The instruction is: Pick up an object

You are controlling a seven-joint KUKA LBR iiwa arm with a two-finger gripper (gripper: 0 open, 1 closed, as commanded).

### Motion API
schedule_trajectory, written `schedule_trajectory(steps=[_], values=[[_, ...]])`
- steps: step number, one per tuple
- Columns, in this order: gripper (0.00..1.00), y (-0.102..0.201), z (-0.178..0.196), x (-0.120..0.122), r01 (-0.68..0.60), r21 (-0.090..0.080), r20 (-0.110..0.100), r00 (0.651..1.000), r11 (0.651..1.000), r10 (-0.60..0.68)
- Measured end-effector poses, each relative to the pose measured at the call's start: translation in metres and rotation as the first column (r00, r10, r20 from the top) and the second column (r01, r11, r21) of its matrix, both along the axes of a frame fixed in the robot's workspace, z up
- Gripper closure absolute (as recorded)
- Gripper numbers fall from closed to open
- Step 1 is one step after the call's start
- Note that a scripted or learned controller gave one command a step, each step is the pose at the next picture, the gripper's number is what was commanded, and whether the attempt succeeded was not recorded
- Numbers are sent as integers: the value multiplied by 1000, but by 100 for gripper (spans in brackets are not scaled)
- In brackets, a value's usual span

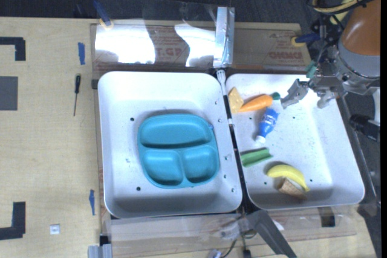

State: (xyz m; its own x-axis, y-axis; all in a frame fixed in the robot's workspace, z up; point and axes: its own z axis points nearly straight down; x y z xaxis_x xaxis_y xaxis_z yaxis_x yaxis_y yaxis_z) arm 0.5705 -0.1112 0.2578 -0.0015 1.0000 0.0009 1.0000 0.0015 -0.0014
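End effector (pixel 309 92): hovering over the right bin (pixel 338 148), fingers spread apart, gripping nothing.
Carrot (pixel 256 102): lying near the fingertips.

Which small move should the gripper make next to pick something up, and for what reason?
Probably move left and down toward the carrot. The gripper hangs over the right bin near its far edge with nothing between its fingers, and the carrot lies closest to it. The blue tube touches the carrot's end, so the grasp should aim at the carrot's middle.
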Motion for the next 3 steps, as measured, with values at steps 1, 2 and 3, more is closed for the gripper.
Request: schedule_trajectory(steps=[1,2,3], values=[[0,20,-112,27,-17,1,-7,1000,1000,17],[0,2,-171,33,144,1,4,990,990,-144],[100,2,-159,34,146,1,9,989,989,-146]])
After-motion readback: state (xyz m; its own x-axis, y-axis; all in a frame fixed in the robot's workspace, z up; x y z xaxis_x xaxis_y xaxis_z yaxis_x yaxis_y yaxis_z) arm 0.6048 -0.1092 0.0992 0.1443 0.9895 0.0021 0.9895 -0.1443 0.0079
